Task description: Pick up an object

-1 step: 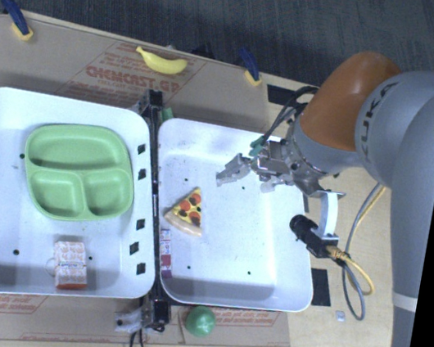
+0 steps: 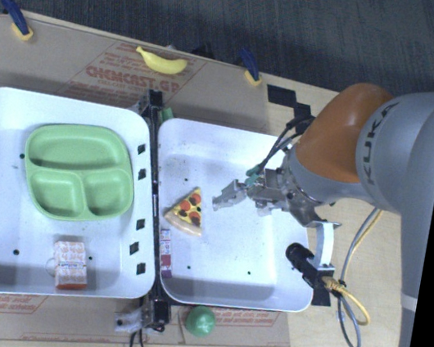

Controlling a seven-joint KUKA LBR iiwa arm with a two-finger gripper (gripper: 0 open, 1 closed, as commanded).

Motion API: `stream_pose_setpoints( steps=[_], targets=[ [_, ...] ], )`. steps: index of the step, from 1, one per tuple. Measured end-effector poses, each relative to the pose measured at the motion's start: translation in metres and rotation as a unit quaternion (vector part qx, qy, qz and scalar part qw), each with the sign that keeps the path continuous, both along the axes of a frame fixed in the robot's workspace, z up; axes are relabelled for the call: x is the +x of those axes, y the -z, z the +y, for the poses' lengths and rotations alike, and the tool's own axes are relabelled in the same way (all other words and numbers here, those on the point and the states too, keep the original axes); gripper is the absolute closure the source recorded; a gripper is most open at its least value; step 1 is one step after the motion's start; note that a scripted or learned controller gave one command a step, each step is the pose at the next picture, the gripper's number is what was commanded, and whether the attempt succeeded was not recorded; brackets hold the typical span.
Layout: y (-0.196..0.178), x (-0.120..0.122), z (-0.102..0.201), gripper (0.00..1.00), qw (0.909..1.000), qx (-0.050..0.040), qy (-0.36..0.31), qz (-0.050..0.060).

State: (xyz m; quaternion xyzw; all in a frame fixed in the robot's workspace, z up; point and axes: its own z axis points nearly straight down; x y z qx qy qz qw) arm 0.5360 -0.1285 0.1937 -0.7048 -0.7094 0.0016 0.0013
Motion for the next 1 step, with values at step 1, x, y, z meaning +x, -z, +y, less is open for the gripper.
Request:
stream_pose_setpoints(
  steps=[1],
  targets=[
    [-0.0133,-0.0344,-0.0457,0.0,1.0,0.0006,0.002,-0.001]
  ],
)
